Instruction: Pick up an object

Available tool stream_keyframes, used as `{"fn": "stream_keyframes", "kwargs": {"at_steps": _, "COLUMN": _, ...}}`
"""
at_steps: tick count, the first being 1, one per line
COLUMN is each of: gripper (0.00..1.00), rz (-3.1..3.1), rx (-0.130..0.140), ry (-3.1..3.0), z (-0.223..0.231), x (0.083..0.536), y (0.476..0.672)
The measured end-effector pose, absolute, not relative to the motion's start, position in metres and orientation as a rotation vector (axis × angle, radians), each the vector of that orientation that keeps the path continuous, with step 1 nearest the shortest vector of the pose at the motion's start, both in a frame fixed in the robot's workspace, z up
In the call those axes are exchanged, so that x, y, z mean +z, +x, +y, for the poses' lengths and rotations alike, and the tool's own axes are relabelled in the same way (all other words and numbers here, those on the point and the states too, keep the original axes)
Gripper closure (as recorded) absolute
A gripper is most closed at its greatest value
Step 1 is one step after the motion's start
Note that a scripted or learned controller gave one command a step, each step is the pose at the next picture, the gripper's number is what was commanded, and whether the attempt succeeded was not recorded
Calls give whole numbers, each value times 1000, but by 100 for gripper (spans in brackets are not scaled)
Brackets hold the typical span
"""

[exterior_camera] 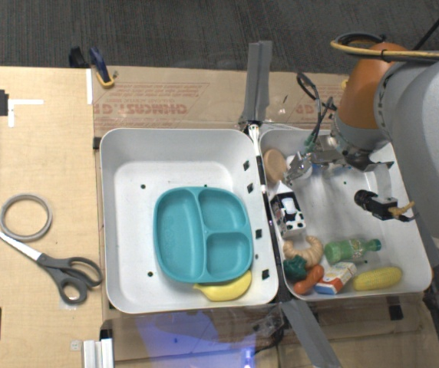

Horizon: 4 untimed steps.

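My gripper (299, 164) is low in the back left part of the right bin (411, 240), reaching in from the right. Just left of it, against the bin wall, lies a tan egg-shaped object (274, 163); whether they touch I cannot tell. In front of the gripper sits a small black-and-white item (288, 210). Along the bin's front lie a croissant-like pastry (304, 245), a green bottle (351, 249), a green and red vegetable pair (300, 272), a red-and-white box (335, 279) and a yellow oblong object (377, 278).
The left bin (120, 205) holds a teal divided plate (202, 234) with a yellow banana (227, 288) poking out under its front edge. Scissors (54, 265) and a tape roll (25, 216) lie on the bench to the left.
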State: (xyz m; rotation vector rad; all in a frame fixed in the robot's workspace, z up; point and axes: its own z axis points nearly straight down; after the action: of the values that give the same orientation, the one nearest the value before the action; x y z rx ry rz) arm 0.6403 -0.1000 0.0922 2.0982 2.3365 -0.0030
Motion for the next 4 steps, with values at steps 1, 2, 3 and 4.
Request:
{"fn": "stream_keyframes", "kwargs": {"at_steps": 1, "gripper": 0, "rz": 2002, "rx": -9, "ry": 2426, "z": -101, "x": 91, "y": 657}}
{"fn": "stream_keyframes", "kwargs": {"at_steps": 2, "gripper": 100, "rz": 2009, "rx": -21, "ry": 2424, "z": -101, "x": 100, "y": 656}}
{"fn": "stream_keyframes", "kwargs": {"at_steps": 3, "gripper": 100, "rz": 1999, "rx": -3, "ry": 2421, "z": -104, "x": 283, "y": 659}}
{"fn": "stream_keyframes", "kwargs": {"at_steps": 4, "gripper": 100, "rz": 1966, "rx": -8, "ry": 2453, "z": -78, "x": 226, "y": 586}}
